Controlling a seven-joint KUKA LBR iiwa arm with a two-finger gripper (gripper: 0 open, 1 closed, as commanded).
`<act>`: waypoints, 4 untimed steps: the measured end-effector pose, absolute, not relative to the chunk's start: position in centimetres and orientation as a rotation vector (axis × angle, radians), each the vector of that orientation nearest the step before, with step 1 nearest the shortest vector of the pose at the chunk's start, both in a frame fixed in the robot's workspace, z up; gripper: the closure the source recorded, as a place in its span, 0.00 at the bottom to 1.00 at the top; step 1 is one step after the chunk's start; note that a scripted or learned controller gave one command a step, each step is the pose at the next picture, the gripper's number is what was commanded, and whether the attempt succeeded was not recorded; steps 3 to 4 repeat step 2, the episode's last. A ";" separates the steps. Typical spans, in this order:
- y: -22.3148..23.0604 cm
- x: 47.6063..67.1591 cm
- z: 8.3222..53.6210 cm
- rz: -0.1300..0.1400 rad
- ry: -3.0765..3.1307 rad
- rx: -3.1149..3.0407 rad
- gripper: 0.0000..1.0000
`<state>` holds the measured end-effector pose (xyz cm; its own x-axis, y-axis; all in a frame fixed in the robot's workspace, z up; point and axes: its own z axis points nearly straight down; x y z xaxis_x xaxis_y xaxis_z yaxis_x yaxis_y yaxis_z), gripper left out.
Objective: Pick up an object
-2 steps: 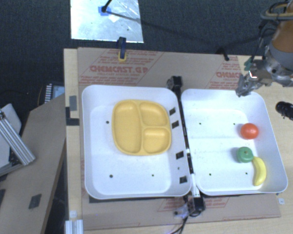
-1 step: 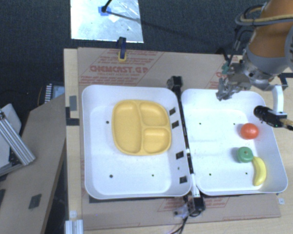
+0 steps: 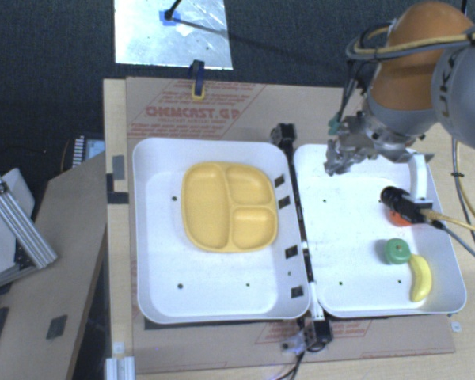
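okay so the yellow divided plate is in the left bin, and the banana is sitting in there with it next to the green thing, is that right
Not quite. The yellow divided plate is in the left bin, but the banana lies in the right bin, near its front right corner. It is indeed next to the green thing, which is also in the right bin. The camera view shows this.

Both bins, the left bin (image 3: 154, 236) and the right bin (image 3: 356, 236), look like smooth white plastic with a soft sheen. The yellow divided tray (image 3: 226, 207) at the frame's centre-left is smooth, matt plastic. The banana (image 3: 419, 279) and green round piece (image 3: 396, 250) at lower right look like glossy plastic. The bench (image 3: 222, 105) is covered in matt brown cardboard with red print. At the upper left lies a shiny, crinkled foil-like sheet (image 3: 172, 22). The claw (image 3: 342, 158) appears to be dull grey metal.
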<state>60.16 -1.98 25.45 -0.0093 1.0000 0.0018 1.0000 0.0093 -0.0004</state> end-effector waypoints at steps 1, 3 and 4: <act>3.3 59.4 25.6 -0.003 -2.232 -2.210 1.00; 9.1 58.6 25.2 -0.003 -2.232 -2.209 1.00; 9.1 58.6 25.2 -0.003 -2.232 -2.209 1.00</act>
